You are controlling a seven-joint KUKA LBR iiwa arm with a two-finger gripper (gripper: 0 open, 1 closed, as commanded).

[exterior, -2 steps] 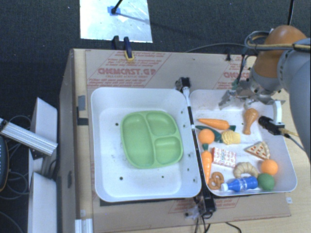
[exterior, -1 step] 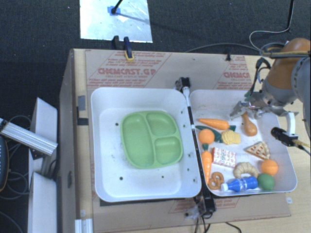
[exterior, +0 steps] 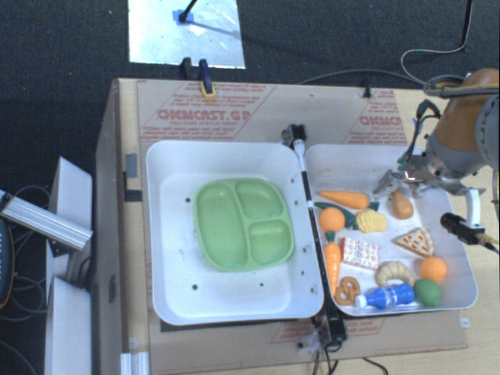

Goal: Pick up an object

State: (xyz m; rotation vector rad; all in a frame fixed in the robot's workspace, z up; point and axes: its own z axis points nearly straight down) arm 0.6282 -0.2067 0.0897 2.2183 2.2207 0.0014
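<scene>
Right-hand white bin (exterior: 461,287) with toy foods of smooth moulded plastic. The end effector (exterior: 402,180) sits at the bin's upper right, directly above a brown, egg-shaped potato (exterior: 401,205); whether its fingers are apart or together cannot be told. Nearby lie a tapered orange carrot (exterior: 344,199), a knobbly yellow corn cob (exterior: 372,222) and a blue bottle (exterior: 388,296). The left bin holds a glossy green compartment tray (exterior: 243,223). Red lettering on the worktop's cardboard (exterior: 203,114) reads partly "CHEMCAST".
</scene>
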